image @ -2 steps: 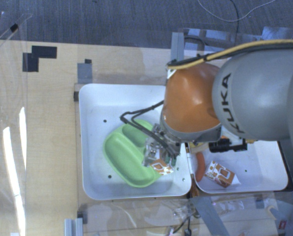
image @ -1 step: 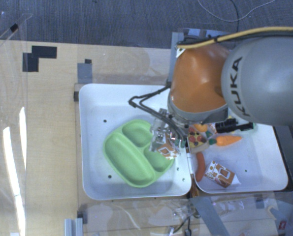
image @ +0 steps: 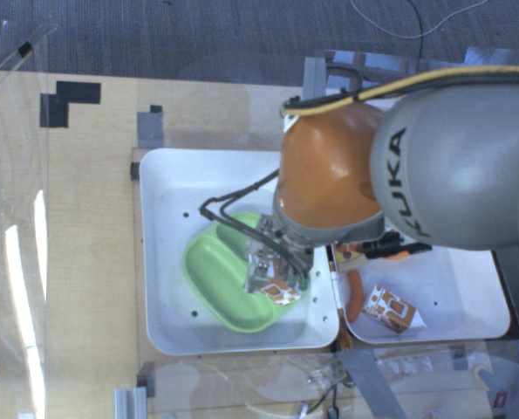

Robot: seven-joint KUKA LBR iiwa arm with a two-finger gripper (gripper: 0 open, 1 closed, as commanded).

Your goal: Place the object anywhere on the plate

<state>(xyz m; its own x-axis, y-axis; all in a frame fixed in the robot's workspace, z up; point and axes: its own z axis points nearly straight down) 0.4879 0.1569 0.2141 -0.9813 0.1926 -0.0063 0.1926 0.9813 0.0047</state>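
Arm runs off right edge, bulk covering right bin's upper half and left bin's top right corner. Gripper low over green plate, plate's right side hidden beneath. Small patterned packet at gripper tip, too cluttered to judge contact. Orange item partly tucked under arm.

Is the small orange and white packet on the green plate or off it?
On it: the small orange and white packet rests at the green plate's right edge.
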